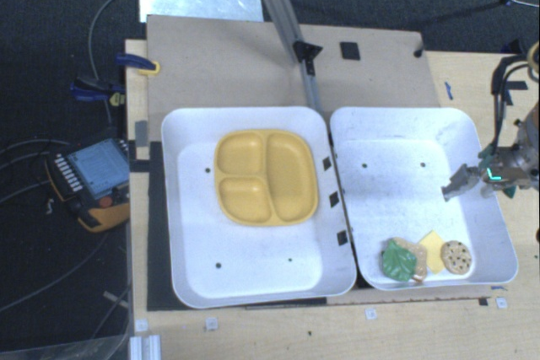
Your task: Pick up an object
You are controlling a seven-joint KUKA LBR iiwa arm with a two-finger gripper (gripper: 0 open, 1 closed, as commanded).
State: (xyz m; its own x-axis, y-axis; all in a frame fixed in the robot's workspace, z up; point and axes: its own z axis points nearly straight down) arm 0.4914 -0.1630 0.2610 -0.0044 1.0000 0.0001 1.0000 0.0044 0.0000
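Observation:
A green leafy toy [398, 260], a yellow cheese wedge [433, 249] and a round brown cookie [456, 257] lie huddled in the front right corner of the right bin [396, 147]. My gripper [467, 183] hangs over that bin's right side, above and behind the three items, apart from them. A grey finger [460, 180] points left with nothing on it. A yellow divided plate [266, 176] rests in the left bin [190, 206].
A slanted metal pole [283, 4] crosses the back of the bench. A handheld pendant [91, 181] and cables lie on the floor at the left. Black clips join the two bins along the middle.

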